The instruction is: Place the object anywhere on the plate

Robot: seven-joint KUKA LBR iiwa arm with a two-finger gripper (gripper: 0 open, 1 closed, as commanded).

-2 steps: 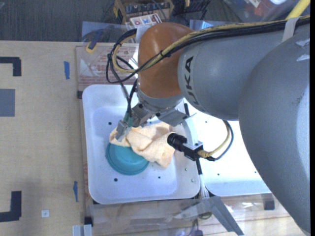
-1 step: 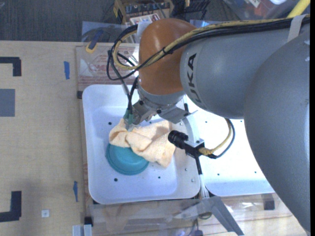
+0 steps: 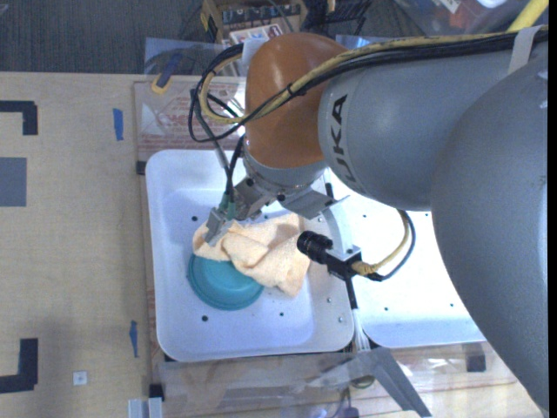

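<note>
Nearest the camera, bare floor is seen along the left bin's (image 3: 174, 320) front rim, below the blue plate (image 3: 222, 284). A yellow cloth (image 3: 265, 251) is draped over the plate's far edge. Beyond it, the gripper (image 3: 218, 225) is lowered onto the cloth's left corner; its finger state cannot be told.

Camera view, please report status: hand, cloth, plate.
Hand low over left bin, at cloth's left edge. Yellow cloth crumpled, lying partly over blue plate. Grip on cloth unclear.
</note>
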